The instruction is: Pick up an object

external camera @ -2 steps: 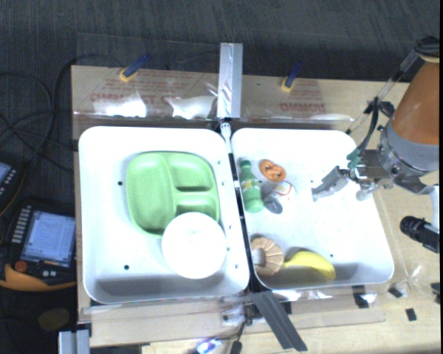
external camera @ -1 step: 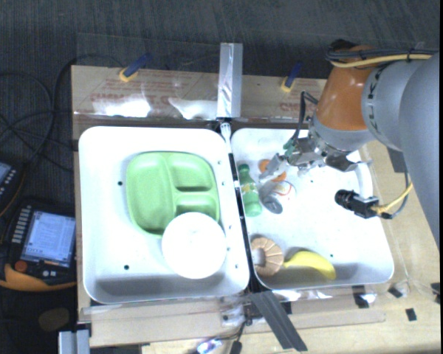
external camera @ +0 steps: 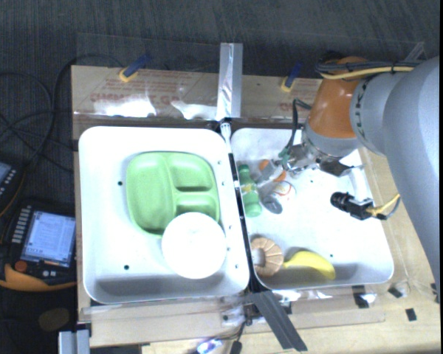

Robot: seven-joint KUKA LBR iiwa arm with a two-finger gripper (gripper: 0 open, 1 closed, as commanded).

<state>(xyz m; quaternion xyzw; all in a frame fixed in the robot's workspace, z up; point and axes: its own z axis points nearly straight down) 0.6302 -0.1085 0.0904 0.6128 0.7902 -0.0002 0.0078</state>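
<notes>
Small orange-and-silver object [external camera: 275,185] under the claw [external camera: 284,167] in right bin [external camera: 369,264]; claw's grip unclear.

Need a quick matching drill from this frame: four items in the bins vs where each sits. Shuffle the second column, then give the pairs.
Items:
1. green divided tray
2. white round plate
3. banana
4. green bottle

Places:
A. right bin, near front wall
B. left bin, upper middle
C. right bin, along the divider between bins
D. left bin, overlapping the tray's front right corner

Pairs: 1-B, 2-D, 3-A, 4-C
</notes>
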